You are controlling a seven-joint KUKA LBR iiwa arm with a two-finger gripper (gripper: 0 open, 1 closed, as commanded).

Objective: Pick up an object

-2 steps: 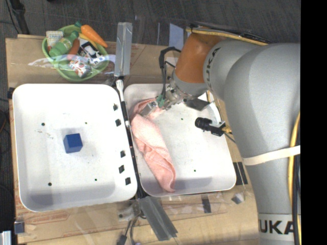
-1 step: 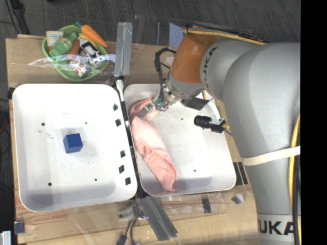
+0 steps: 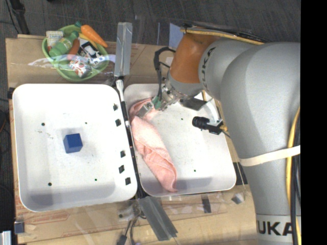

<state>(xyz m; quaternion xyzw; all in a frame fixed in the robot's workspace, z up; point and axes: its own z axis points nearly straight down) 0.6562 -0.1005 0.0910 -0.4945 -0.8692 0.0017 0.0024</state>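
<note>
Gripper (image 3: pixel 155 103) is down in the right bin (image 3: pixel 214 180), at its top-left corner, right on the upper end of the pink cloth (image 3: pixel 152 149); can't tell whether the fingers are open or closed on the fabric. Cloth lies along the bin's left wall, running from the gripper down toward the near edge. Blue cube (image 3: pixel 73 142) sits alone in the left bin (image 3: pixel 30 198), and a green bowl (image 3: pixel 76 52) of odds and ends is on the bench behind it.

Dark carpet-looking floor (image 3: pixel 102 4) up top, cardboard-covered bench (image 3: pixel 20 50) underneath, plus a green bowl (image 3: pixel 76 73) of random stuff parked in the corner.
</note>
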